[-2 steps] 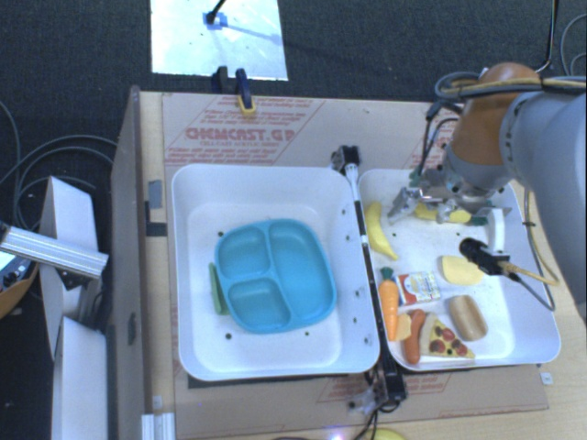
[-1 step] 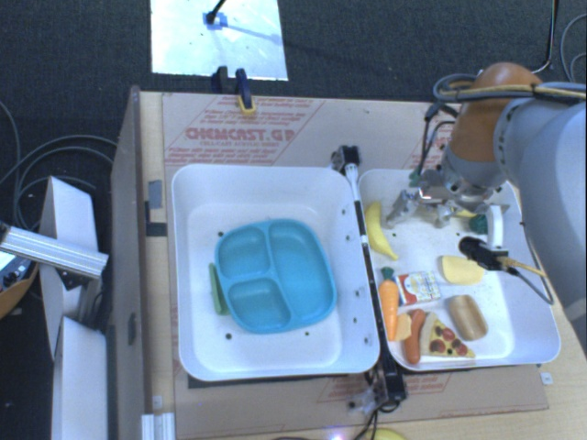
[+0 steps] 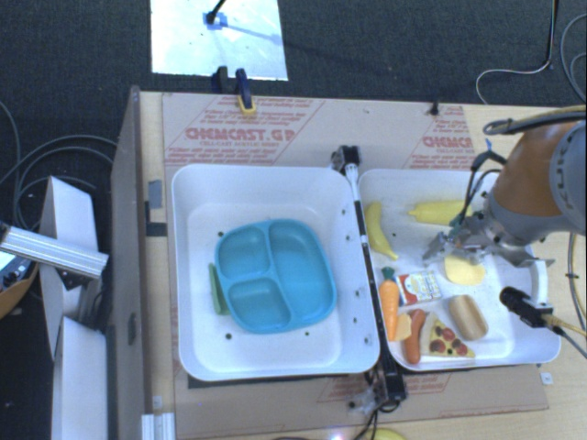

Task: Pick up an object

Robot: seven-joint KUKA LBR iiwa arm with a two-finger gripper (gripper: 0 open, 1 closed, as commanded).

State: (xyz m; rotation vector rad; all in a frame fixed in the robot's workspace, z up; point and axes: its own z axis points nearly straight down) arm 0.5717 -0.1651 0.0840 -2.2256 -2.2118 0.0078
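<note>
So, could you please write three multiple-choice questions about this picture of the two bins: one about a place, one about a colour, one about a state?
1. Where does the blue tray lie?
A. In the left bin
B. In the right bin
C. On the floor

2. What colour is the carrot?
A. Purple
B. Orange
C. White

3. How does the banana lie in the right bin?
A. Standing upright on its end
B. On top of the pizza slice
C. Flat, along the bin's left wall

Answers:
1. A, the tray rests inside the left bin.
2. B, its body is orange with a green top.
3. C, it lies flat beside the wall, well apart from the pizza slice.
</note>
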